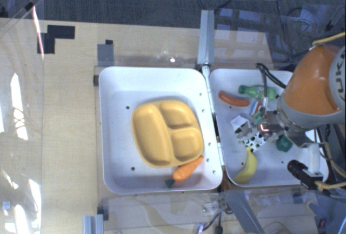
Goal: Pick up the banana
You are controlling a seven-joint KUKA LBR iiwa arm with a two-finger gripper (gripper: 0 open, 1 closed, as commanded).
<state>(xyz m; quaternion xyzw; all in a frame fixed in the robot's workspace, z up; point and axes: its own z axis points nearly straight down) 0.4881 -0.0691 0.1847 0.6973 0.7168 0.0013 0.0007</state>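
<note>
stage: pick not yet done, as we judge it | banana (246, 167) lies loose on the floor of the right bin (270, 178), lower right of frame, near its front rim | gripper (254, 131) hovers just above it in frame, nothing visibly held; we cannot tell its opening | left: descend, grasp, lift

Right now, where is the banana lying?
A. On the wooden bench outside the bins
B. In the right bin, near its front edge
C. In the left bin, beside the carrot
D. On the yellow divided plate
B: the banana lies in the right bin, near its front edge, below the gripper.
</note>
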